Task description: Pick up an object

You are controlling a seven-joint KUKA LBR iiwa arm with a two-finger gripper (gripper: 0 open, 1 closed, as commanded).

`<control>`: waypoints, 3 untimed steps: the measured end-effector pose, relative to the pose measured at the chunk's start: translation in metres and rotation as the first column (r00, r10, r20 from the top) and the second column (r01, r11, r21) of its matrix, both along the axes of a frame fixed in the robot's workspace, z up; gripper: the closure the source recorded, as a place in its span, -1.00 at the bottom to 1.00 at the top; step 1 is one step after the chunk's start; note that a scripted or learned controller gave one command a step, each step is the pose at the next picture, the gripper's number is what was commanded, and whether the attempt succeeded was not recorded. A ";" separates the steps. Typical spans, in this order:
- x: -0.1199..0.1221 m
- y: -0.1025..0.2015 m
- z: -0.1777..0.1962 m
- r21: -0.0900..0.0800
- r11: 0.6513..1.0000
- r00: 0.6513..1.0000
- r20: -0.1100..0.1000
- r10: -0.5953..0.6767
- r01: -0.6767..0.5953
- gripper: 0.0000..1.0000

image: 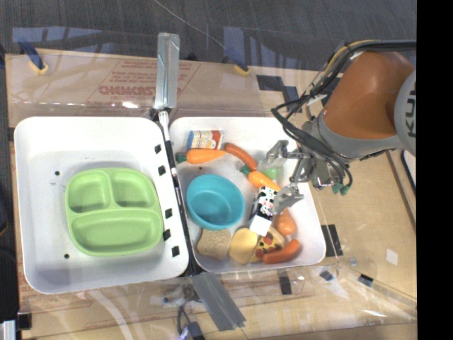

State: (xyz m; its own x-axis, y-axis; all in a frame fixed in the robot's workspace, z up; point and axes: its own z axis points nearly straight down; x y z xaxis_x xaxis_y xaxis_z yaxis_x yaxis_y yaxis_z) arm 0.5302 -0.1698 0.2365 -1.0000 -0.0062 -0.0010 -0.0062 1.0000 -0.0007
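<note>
Camera view: arm reaches from right, claw (283, 172) spread above right bin (311, 222).

Green divided tray (112, 212) in left bin (35, 147)

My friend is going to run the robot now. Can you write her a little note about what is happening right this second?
Gripper: open, low over the right bin, holding nothing.
Closest things: the black-and-white carton by the lower finger, and an orange carrot just under the gripper.
Also in that bin: blue bowl, another carrot, small can, bread slice, hot dog.
Left bin: green divided plate.
Done: nothing lifted yet.
Left: close on one thing and raise it.
</note>
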 end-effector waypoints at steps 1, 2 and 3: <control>-0.015 -0.016 -0.124 0.002 0.990 0.990 -0.008 -0.144 0.144 -1.00; -0.018 0.039 -0.135 0.000 0.909 0.909 0.001 -0.416 0.416 -1.00; 0.030 0.046 -0.142 0.003 0.565 0.565 0.001 -0.825 0.825 -1.00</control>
State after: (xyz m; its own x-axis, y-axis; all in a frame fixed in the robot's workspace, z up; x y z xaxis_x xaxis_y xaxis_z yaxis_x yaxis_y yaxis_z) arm 0.5602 -0.1242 0.0945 -0.5699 0.8217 -0.0019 0.8217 0.5699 0.0019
